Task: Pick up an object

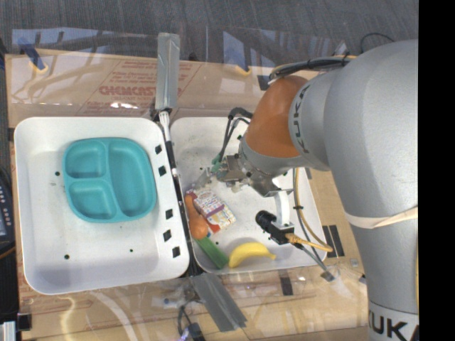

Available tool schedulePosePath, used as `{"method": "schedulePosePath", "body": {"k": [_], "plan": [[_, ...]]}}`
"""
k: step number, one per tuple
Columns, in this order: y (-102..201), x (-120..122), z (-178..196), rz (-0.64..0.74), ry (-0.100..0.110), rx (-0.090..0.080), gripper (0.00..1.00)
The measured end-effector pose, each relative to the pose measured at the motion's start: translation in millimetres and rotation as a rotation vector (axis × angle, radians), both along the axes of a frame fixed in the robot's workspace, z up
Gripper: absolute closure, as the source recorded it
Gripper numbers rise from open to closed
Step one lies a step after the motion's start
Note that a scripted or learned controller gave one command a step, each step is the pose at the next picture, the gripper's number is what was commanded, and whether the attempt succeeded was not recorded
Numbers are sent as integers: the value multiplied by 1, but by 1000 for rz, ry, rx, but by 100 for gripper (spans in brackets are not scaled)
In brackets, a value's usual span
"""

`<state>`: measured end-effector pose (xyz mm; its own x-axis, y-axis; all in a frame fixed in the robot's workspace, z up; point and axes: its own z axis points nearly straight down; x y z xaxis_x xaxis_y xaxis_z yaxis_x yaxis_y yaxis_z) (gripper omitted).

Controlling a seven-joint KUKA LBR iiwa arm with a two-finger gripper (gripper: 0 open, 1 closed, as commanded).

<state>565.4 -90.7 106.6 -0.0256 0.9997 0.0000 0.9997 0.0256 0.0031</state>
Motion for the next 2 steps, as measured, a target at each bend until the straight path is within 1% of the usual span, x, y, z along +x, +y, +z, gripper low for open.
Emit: {"method": "schedulePosePath", "body": {"k": [1, 2], "plan": [[-14, -69, 29, 3, 7, 1, 0], [-11, -82, -4, -96, -22, -11, 0]]}}
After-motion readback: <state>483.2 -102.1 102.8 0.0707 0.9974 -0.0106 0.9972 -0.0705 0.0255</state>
